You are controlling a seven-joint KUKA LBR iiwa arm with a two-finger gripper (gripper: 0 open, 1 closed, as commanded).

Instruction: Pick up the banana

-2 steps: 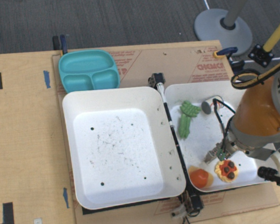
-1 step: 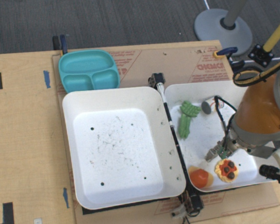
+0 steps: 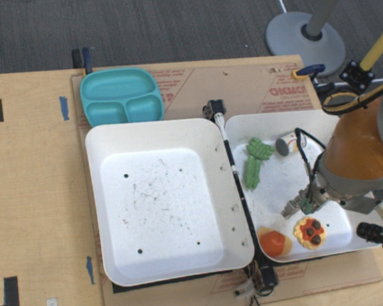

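Orange arm (image 3: 364, 147) over right bin (image 3: 322, 121), wooden bench (image 3: 35, 196), grey carpet (image 3: 133, 21)

Red print on cardboard (image 3: 252, 87), upper middle of frame, behind bins: too small and skewed to read. No other text legible anywhere.

Left bin (image 3: 112, 156): white plastic, smooth, slightly glossy, floor flecked with dark scuffs. Divided tray (image 3: 121, 95): teal plastic, matt. Bench top (image 3: 30, 216): pale wood-look board, matt. Sheet under the bins (image 3: 239, 85): brown cardboard, printed. Tomato (image 3: 273, 242): glossy plastic.
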